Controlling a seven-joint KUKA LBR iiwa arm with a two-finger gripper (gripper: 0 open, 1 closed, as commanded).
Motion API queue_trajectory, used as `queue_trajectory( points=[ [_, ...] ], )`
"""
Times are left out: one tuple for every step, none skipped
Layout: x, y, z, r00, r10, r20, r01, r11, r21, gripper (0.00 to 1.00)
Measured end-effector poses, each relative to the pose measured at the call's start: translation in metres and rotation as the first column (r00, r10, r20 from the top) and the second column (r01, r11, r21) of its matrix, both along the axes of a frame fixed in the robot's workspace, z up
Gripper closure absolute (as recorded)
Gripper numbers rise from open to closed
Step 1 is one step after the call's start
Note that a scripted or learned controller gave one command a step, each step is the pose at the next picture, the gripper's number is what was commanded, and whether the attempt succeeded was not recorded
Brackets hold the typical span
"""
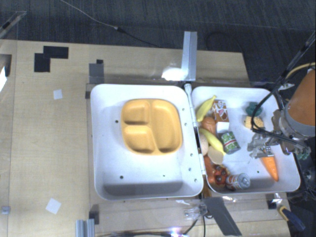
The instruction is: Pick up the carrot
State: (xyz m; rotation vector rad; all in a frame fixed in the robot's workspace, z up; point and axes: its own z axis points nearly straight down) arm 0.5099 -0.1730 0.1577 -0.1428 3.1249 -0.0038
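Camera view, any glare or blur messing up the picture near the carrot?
Camera view: bright glare sits on the bench beside the metal post, away from the carrot; the carrot reads clearly, while the claw beside it looks soft and cluttered.

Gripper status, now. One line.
Gripper: right at the top end of the carrot in the right bin; cannot tell whether it is open, shut or holding anything.

A pale wooden bench stood on dark carpet; black tape marks lay near its back-left corner.
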Motion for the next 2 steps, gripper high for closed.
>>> queue_trajectory(
  points=[
    [-0.019, -0.034, -0.037, 1.000, -0.025, -0.008, 0.025, 1.000, 0.001, 1.00],
    [-0.003, -0.033, -0.068, 0.976, 0.219, -0.003, -0.219, 0.976, -0.003, 1.00]
  ],
)
